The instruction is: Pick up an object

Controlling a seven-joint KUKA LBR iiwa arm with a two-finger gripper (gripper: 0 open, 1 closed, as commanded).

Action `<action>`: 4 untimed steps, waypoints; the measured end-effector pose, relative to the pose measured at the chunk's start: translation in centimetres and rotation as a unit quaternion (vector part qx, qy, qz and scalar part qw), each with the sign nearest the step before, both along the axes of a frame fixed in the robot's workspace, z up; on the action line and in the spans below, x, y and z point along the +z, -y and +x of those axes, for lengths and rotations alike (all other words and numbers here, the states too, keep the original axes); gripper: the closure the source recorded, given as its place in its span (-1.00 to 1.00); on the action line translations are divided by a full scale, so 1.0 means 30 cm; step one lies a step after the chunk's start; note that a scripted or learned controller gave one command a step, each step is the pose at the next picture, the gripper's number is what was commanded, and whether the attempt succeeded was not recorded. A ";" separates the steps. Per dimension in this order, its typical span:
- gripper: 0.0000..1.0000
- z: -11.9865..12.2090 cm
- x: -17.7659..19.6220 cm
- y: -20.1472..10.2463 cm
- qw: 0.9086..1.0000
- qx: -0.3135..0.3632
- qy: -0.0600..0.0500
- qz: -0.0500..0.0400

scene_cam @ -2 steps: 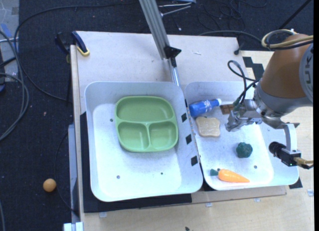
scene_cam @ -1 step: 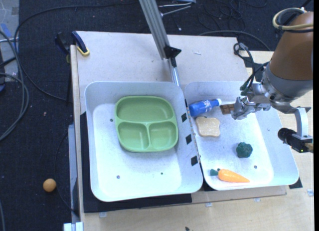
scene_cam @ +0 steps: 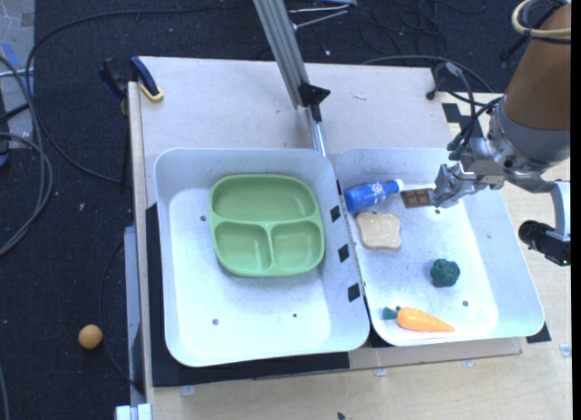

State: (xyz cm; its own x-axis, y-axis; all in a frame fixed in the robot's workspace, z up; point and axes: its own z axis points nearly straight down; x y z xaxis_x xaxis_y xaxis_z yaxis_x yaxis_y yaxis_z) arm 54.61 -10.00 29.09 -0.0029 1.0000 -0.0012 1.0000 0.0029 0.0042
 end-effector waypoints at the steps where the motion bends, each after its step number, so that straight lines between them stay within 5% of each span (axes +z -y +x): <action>1: 1.00 0.061 -0.031 -0.142 1.000 0.002 -0.001 0.000; 4: 1.00 0.174 -0.162 -0.641 1.000 0.002 -0.002 0.001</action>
